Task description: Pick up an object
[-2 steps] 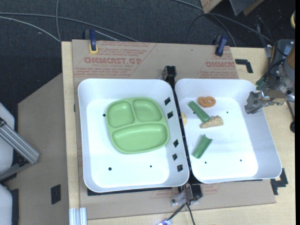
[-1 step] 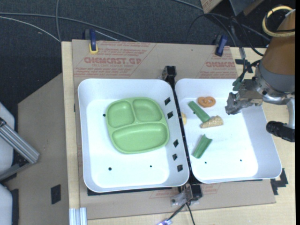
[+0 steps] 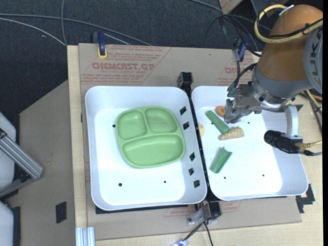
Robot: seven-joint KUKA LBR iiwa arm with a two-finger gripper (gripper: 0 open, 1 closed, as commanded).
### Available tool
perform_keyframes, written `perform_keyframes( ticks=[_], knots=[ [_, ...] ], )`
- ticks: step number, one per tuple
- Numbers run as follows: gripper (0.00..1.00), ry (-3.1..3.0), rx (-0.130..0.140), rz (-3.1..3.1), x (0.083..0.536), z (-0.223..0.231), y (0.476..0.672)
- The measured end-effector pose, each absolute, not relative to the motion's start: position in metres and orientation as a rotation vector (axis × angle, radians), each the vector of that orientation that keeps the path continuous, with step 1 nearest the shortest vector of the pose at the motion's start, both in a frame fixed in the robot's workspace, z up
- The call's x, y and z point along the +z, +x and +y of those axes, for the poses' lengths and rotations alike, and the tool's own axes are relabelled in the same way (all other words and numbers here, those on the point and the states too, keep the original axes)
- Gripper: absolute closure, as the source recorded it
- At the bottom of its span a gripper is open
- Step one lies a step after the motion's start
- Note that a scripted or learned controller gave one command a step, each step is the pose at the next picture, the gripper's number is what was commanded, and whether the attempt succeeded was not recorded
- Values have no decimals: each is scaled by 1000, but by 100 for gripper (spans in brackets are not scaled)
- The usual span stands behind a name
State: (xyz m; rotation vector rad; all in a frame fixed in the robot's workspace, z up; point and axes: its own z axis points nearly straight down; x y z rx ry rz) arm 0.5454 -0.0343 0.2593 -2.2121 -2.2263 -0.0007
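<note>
Camera view showed a green divided plate (image 3: 150, 137) in the left bin (image 3: 97, 152). Rightward, a green stick (image 3: 221, 160) lay at 7 o'clock below the gripper (image 3: 233, 113), apart; a tan piece (image 3: 231, 133) sat just beneath it.

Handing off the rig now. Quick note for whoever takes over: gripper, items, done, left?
Gripper: low in the right bin, over the food items; nothing visibly held.
Right bin: green stick and tan bread-like piece right by the gripper, green block lying apart nearer the front, small orange piece at the back.
Left bin: green divided plate.
Done: nothing lifted yet.
Left: grasp one item and lift.
</note>
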Motion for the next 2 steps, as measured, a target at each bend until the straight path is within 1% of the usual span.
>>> perform_keyframes(
  ticks=[2],
  knots=[
    [100, -2213, 1, -2225, 227, 66, 567]
  ],
)
